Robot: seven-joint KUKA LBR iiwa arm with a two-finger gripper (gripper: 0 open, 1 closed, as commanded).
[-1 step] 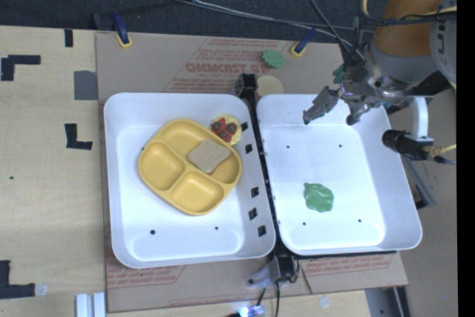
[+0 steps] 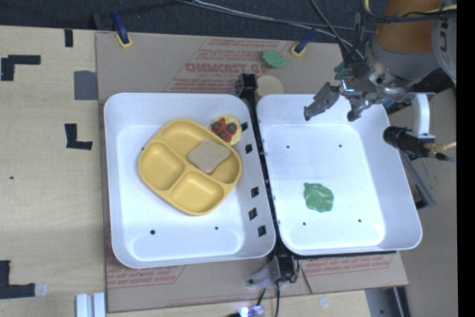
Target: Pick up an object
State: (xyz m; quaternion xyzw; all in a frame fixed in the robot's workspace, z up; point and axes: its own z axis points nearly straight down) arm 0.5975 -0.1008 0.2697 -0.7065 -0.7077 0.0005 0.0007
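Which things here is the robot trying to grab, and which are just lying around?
For the job:
gripper, fingers spread
green leafy piece in the right bin

Lying about:
yellow tray
tan slice
small dark red bits
green thing behind the bins

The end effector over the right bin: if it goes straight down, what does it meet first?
Probably the bare floor of the right bin near its far edge. The end effector looks well clear of the green piece, though depth is unclear.
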